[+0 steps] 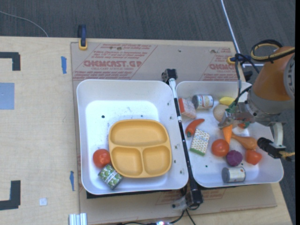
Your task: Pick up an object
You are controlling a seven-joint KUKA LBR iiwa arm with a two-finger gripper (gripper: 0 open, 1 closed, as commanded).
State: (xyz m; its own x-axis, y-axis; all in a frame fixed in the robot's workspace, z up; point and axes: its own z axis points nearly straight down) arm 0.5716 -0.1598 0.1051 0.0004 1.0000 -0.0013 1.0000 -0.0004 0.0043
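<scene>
Orange-banded arm [274, 81] reaches in from the right, hand [233, 117] low over the right bin [267, 172], above the orange carrot [228, 133]. Can't tell if anything sits in its grip. Around it in that bin: yellow banana [227, 100], small can [203, 101], red chili pepper [194, 126], red tomato [220, 147], purple ball [234, 158], grey can [233, 174]. Left bin [89, 125] holds a yellow divided tray [139, 147], another tomato [101, 158] and a green-patterned box [110, 176].

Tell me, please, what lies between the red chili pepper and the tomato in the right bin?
In the camera view, a small green-and-white patterned box lies between the red chili pepper and the tomato.
</scene>
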